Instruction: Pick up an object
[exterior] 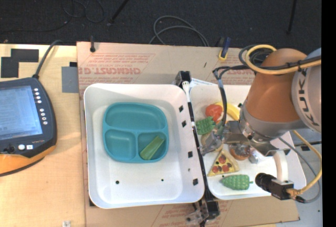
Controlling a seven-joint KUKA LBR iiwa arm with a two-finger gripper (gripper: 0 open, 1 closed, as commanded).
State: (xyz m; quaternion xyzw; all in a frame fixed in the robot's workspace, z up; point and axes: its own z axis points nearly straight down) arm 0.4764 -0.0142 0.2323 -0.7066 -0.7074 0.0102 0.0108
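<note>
The right bin [247,193] holds several toy foods. A red tomato [213,111] and a yellow banana [231,111] lie at its far side. A green leafy piece [205,125] sits near the divider. A pizza slice [222,164] and a bumpy green vegetable [235,182] lie toward the front. A brown round piece [239,153] is half hidden under the arm. My gripper [216,139] hangs low over the bin's left-middle, between the green leafy piece and the pizza slice. The arm's bulk covers the bin's right half.
The left bin [100,178] holds a teal divided plate [131,129] with a green slab [152,147] in its near-right compartment. A tablet-like pendant [23,115] lies at the bench's left. Cables loop around the arm [273,100].
</note>
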